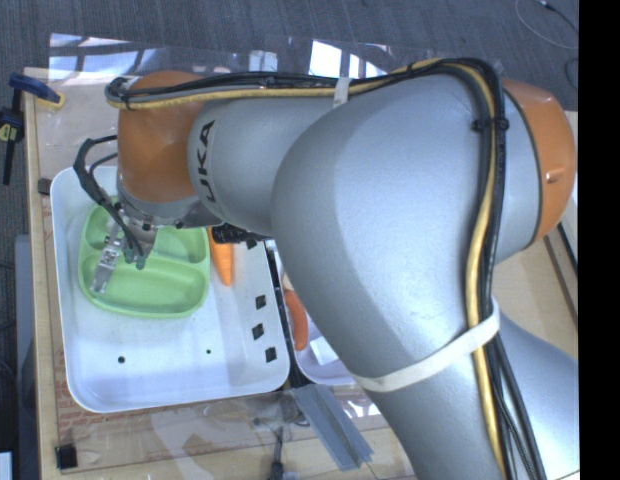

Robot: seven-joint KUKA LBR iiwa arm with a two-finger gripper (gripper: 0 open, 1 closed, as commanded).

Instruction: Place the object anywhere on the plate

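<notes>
A large grey robot arm (pixel 390 238) fills most of the picture, entering from 3 o'clock and reaching toward 9 o'clock. An orange band (pixel 155 138) circles it just above the wrist, and a black and yellow cable (pixel 290 80) runs along its upper edge.

The gripper (pixel 118 256) hangs over a green divided plate (pixel 160 293) that sits in the left white bin (pixel 140 368), toward that bin's 10 o'clock corner. The thin metal fingers (pixel 108 263) point down toward 7 o'clock, over the plate's larger compartment. Whether the jaws are spread or pressed together cannot be told, and nothing can be made out between them.

An orange carrot (pixel 222 261) lies in the left bin, just off the plate's 3 o'clock edge, with its top end hidden under the arm. It is apart from the gripper. A second orange thing (pixel 297 323) shows at 5 o'clock from the carrot, near the dividing edge between the two bins, mostly covered by the arm.

Only a sliver of the right bin (pixel 320 373) shows under the arm. A blue clamp (pixel 35 88) sits at the bench's 10 o'clock corner.
</notes>
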